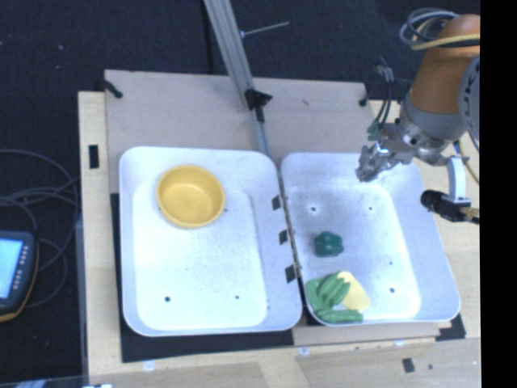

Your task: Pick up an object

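Note:
In the right bin [380, 217] a small dark green lump [328, 244] lies near the middle. A green and yellow object [338, 295], like a bunch of beans with a yellow piece, rests at the bin's front edge. My gripper [372, 166] hangs over the bin's far right corner, well behind the green lump. I see nothing in its grasp.
A yellow bowl [191, 196] sits in the far part of the left bin [202, 281]. A grey metal post [230, 47] rises from behind the bins at the centre. A handheld screen [14, 269] lies off the bench at the left.

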Robot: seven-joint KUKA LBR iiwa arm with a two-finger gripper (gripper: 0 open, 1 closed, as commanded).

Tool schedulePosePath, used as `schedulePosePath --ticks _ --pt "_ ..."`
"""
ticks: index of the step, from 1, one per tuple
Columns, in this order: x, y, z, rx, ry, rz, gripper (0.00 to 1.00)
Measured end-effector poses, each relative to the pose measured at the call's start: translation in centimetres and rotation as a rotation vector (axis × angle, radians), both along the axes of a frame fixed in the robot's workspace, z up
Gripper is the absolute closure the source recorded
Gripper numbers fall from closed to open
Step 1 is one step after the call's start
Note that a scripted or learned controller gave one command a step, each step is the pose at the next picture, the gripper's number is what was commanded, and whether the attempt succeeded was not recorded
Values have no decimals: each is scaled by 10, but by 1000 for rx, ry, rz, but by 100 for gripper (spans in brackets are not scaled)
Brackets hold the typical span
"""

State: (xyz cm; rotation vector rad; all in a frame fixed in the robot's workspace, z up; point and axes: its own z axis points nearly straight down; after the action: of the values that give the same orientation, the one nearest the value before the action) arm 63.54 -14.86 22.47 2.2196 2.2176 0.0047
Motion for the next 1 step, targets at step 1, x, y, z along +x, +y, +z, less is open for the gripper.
schedulePosePath --ticks 1 --pt "0 -1 16 1 3 1 100"
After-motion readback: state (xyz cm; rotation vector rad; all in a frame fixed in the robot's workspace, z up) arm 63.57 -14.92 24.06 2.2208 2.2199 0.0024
